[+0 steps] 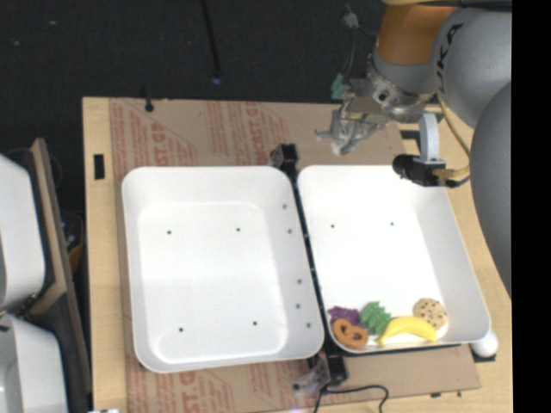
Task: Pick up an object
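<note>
Several small toy foods lie along the near edge of the right bin: a purple grape bunch, a brown pretzel-like piece, a green leafy piece, a yellow banana and a round cookie. My gripper hangs high above the far edge of the right bin, well away from these objects. Nothing shows between its fingers.
The left bin sits beside the right one on a cardboard sheet. A small black clip sits at the far end of the gap between the bins. A white ball rests off the right bin's near right corner.
</note>
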Controlling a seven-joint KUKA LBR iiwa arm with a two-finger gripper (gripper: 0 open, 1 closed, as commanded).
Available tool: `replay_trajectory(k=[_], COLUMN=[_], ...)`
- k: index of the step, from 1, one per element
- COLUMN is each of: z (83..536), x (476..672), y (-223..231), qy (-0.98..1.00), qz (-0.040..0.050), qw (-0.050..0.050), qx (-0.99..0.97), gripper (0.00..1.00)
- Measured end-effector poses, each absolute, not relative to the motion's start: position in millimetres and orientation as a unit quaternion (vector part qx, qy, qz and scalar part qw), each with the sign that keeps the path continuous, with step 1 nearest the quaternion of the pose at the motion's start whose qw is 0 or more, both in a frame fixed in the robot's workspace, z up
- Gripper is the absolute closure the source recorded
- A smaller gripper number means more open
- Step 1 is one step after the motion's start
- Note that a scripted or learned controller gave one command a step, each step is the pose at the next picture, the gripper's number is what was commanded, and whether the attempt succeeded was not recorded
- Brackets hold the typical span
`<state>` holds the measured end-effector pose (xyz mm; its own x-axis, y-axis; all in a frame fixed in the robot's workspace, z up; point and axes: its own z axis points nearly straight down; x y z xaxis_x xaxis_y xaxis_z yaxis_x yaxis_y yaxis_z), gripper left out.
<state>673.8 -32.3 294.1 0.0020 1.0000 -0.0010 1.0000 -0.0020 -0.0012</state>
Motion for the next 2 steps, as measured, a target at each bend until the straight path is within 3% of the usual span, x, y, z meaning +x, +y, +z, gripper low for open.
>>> replay_trajectory(k=[1,2], z=[256.8,232.1], x=[688.7,688.8], y=[-48.0,-36.8], qy=[-0.706,-0.707], qz=[0.0012,0.0005], qw=[0.001,0.0], qx=[-0.708,-0.707], gripper=[1.0,1.0])
